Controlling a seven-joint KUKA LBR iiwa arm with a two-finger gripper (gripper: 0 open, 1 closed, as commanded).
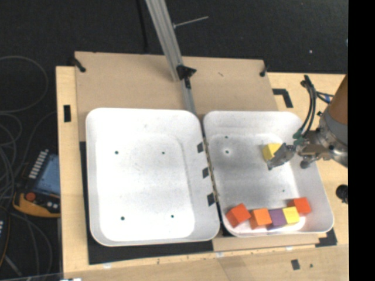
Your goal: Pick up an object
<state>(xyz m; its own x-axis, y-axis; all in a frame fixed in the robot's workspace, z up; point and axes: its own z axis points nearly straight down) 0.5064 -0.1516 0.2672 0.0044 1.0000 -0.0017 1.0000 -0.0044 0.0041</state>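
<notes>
Small matte yellow block (270, 151) in the smooth white right bin (246, 127); gripper (278, 158) reaches in low, touching it, finger state unclear

The robot's arm (335, 122) shows a grey wrist housing under a band of orange at the frame's edge. Dark cables (310, 101) loop along its upper side, with a small green spot where they meet the body. The wrist narrows into a grey metal gripper (280, 157) of blocky, angular parts.
</notes>
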